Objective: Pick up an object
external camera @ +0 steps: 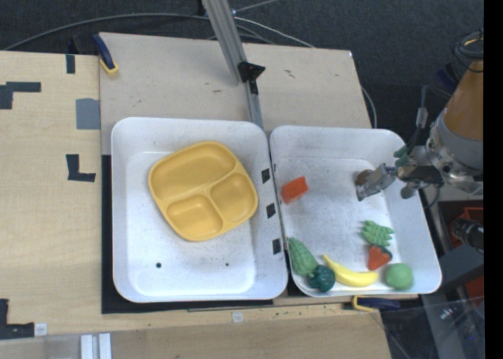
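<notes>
My gripper point(387, 184) hangs over the right edge of the right bin point(330, 153), open, with nothing between its fingers. The toy foods lie in that bin. An orange-red block point(294, 188) sits alone at its left side. Below the gripper are a green leafy piece point(377, 232) and a red strawberry-like piece point(378, 257). Along the front wall lie a lime-green ball point(398, 276), a yellow banana point(350, 273), a dark teal piece point(321, 278) and a green vegetable point(302, 255).
The left bin point(130, 216) holds a yellow divided plate point(203, 190). A grey metal pole point(224, 20) slants in from the top and ends at the seam between the bins. A yellow clamp point(104, 55) lies on the board at the back left.
</notes>
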Robot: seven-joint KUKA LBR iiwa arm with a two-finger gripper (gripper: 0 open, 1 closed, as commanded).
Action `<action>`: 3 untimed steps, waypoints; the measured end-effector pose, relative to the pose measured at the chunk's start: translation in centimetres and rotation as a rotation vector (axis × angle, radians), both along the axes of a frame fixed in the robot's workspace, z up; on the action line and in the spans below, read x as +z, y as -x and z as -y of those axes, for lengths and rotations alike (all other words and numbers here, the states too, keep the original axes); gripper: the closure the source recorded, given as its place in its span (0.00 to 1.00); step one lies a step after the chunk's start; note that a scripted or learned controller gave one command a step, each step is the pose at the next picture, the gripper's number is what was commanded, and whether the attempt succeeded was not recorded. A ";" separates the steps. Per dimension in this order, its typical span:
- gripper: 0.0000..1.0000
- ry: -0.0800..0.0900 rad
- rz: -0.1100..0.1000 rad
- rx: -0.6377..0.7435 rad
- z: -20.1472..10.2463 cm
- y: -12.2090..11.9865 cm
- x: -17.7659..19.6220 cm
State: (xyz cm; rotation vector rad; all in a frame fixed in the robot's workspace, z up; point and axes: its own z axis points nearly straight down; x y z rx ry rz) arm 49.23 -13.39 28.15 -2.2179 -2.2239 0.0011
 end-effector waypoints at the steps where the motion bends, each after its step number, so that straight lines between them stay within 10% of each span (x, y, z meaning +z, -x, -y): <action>1: 0.00 0.000 0.000 0.000 0.0 0.0 0.0; 3: 0.00 -0.001 -0.006 -0.003 0.6 -0.5 -10.8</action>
